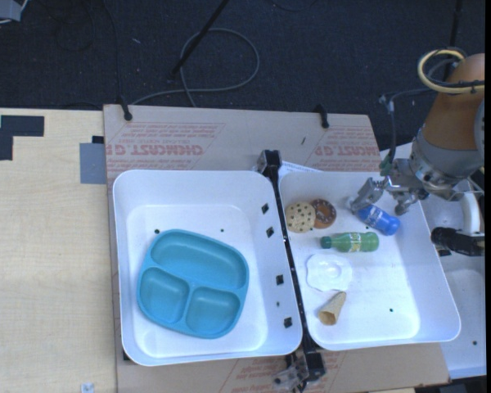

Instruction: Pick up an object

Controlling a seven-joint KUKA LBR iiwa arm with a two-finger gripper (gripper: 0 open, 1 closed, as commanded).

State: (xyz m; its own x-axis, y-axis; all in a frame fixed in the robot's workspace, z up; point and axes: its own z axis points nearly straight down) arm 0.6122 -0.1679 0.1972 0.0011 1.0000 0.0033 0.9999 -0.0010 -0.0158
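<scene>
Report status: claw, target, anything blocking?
Claw open, over right bin's upper right. Blue bottle just beneath, not gripped. Green bottle lies close beside it.

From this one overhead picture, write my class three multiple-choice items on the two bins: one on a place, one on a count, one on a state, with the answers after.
1. Where does the blue divided plate lie?
A. in the left bin
B. in the right bin
C. on the cardboard

2. How many cookies lie in the right bin?
A. none
B. two
C. five

3. How does the green bottle rest?
A. upright
B. on its side
C. on the blue plate

Answers:
1 A, the plate sits on the left bin's floor.
2 B, a pale cookie and a brown one lie side by side.
3 B, the bottle's length runs flat along the right bin's floor.
</scene>
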